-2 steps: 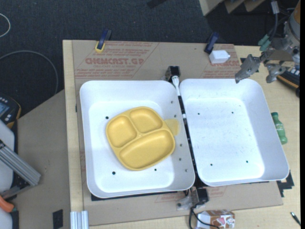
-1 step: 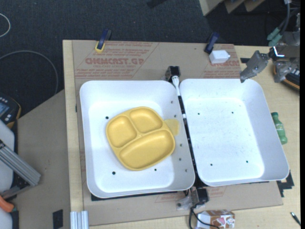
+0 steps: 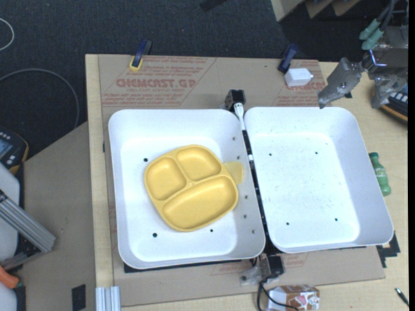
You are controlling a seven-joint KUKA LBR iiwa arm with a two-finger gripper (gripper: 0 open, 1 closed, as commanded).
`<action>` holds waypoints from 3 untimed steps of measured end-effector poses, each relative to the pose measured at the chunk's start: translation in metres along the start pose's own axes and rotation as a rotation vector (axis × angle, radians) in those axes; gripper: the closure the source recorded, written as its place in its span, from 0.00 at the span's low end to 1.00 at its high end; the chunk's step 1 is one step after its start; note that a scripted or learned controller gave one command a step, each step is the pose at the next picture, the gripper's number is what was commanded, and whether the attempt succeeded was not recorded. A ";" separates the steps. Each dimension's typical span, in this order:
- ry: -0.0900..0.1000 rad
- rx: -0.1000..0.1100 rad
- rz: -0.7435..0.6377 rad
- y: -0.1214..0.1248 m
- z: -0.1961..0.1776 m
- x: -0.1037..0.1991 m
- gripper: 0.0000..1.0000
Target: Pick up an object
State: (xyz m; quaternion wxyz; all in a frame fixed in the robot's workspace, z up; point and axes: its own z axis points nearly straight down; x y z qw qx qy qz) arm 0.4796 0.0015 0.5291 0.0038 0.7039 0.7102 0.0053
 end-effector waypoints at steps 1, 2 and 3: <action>-0.003 0.006 0.007 0.002 -0.005 -0.004 1.00; -0.003 0.028 0.011 -0.003 0.118 -0.002 1.00; -0.001 0.018 0.001 -0.002 0.129 0.066 1.00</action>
